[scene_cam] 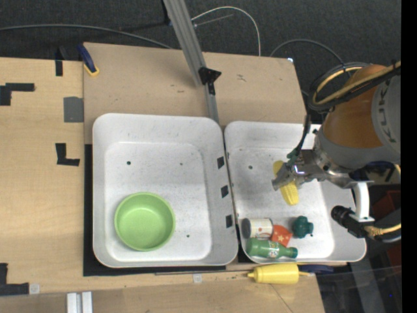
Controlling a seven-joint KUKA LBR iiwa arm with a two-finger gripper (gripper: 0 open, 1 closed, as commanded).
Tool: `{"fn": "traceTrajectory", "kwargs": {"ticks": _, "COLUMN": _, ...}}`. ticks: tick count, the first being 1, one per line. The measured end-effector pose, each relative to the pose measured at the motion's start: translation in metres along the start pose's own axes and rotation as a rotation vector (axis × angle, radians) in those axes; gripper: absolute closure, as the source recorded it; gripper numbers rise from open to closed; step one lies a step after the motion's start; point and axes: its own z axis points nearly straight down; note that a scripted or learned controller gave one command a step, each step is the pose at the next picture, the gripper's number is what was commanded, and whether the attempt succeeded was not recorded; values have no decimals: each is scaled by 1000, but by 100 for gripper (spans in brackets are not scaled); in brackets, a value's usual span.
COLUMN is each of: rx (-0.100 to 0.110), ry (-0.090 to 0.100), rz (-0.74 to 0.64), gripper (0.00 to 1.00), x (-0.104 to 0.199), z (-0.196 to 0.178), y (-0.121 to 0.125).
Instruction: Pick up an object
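My gripper (288, 178) reaches in from the right and hangs low over the middle of the right bin (260, 137). Directly under it lies a small yellow object (290, 194), partly covered by the gripper, with yellow showing on both sides of the tip. Whether the gripper touches it or hovers just above, I cannot tell. Along that bin's front edge sit a white and red can (258, 227), an orange piece (281, 235), a teal object (301, 226) and a green bottle (270, 250) lying on its side.
A green bowl (144, 221) sits in the front left corner of the left bin (107, 132). A yellow bottle (276, 274) lies on the bench just outside the right bin's front rim. A grey pole (189, 34) slants over the back of the bench.
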Motion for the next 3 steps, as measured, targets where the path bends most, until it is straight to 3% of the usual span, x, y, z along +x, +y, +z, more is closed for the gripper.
{"fn": "traceTrajectory", "kwargs": {"ticks": 3, "rx": 4, "ry": 2, "rz": -6, "gripper": 100, "x": 162, "z": -7, "y": 27}}
